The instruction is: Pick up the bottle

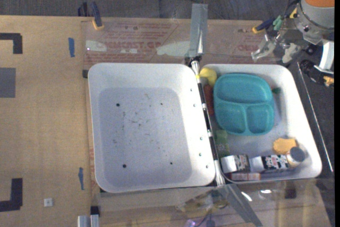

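Claw [273,49] waits above the right bin's [307,114] far rim, fingers spread and holding nothing — the bottle [276,161] lies on its side along the near wall.

The bottle sits wedged between the near wall, an orange piece [284,144] just beside its grey cap and a small carton [235,162] at its other end (tight quarters for fingers), so a descent could strike the wall or pinch the wrong thing; the teal divided tray [245,102] fills the middle and may get knocked on the way. A round body lying flat may also roll out of the grip. The bottle's black-and-white label is too small to read — likewise the red print on the counter [48,114] behind the bins.
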`<state>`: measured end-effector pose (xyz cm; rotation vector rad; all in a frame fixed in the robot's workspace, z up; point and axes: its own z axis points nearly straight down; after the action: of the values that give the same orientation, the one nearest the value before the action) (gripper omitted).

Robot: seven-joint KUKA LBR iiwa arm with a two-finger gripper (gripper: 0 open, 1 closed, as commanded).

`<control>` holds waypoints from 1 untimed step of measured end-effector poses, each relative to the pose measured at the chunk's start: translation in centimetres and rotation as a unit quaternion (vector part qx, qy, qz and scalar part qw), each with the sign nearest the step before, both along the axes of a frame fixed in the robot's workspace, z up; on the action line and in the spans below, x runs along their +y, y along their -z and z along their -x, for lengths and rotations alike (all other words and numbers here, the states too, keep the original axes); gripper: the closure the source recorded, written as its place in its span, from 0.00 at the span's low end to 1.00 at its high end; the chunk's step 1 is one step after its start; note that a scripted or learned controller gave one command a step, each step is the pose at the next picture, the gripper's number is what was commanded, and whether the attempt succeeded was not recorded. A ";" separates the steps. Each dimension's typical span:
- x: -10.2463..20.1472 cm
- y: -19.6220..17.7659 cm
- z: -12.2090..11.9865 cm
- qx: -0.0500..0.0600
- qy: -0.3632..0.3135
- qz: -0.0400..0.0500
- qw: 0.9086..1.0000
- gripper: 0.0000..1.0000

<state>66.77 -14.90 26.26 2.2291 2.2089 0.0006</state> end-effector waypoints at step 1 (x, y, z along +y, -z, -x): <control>-0.9 16.5 5.3 -0.002 0.017 0.000 1.000 0.00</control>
<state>61.51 -15.78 9.77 2.2633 2.1699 0.0052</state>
